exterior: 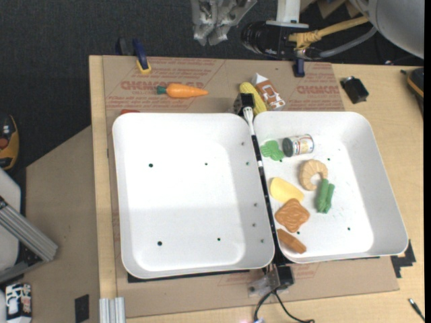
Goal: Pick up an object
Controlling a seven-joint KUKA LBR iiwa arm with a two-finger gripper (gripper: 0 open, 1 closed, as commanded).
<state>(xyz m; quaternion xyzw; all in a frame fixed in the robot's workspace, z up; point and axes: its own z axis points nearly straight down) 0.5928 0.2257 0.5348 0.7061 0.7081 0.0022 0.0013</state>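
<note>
My gripper (214,33) hangs high above the bench's far edge, beyond both bins and well away from every object. The right bin (367,180) holds a small tin can (298,145) lying on its side and a green leafy toy (272,151). It also holds a croissant (314,172), a green pepper (325,196), a yellow wedge (285,190), an orange waffle-like cracker (291,214) and a brown piece (291,241). They cluster along that bin's left half.
The left bin (188,194) sits beside the right one. On the cardboard behind the bins lie a carrot (183,91), a corn cob (249,94) and a small carton (271,94). Blue clamps (142,58) (299,66) hold the far edge.
</note>
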